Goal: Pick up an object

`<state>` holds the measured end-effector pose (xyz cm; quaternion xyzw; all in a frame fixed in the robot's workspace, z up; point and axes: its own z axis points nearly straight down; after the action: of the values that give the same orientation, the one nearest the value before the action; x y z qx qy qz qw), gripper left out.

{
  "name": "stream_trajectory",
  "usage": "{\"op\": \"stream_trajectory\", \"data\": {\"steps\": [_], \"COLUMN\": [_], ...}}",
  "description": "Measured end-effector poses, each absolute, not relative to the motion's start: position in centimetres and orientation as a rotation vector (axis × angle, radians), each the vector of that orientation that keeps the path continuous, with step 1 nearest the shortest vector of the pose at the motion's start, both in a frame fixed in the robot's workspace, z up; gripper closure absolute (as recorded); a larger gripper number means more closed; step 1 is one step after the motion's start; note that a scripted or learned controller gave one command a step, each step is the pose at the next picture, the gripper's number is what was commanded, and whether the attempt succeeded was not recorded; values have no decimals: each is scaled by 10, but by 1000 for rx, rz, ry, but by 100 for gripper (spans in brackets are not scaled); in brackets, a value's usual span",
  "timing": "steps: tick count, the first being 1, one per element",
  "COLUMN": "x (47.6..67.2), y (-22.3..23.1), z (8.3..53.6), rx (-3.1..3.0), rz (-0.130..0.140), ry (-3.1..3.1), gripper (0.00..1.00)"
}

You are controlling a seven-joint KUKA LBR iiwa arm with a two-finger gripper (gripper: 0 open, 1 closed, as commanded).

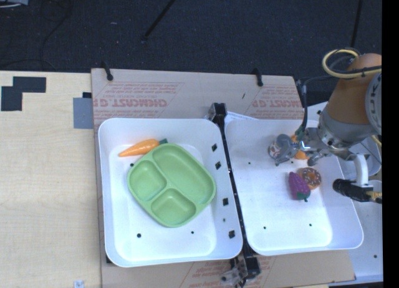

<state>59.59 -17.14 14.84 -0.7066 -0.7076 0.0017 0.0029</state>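
Gripper (pixel 288 149) low over the right bin (pixel 274 230), close to the toys.

Landmark is the right bin: the gripper sits at its upper right part, reaching in from the right, and whether it is open or closed I cannot tell. A purple toy (pixel 298 185) lies just below the gripper on the bin floor, touching a round orange-brown toy (pixel 310 177) on its right. Left of this bin, the left bin (pixel 118 237) carries a green divided plate (pixel 171 184) and a carrot (pixel 140 148) at the plate's upper left.
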Motion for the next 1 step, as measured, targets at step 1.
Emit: {"op": "stream_trajectory", "data": {"steps": [1], "x": [597], "y": [-169], "z": [105], "rx": [-2217], "rz": [4], "ry": [-2217], "gripper": [0]}}
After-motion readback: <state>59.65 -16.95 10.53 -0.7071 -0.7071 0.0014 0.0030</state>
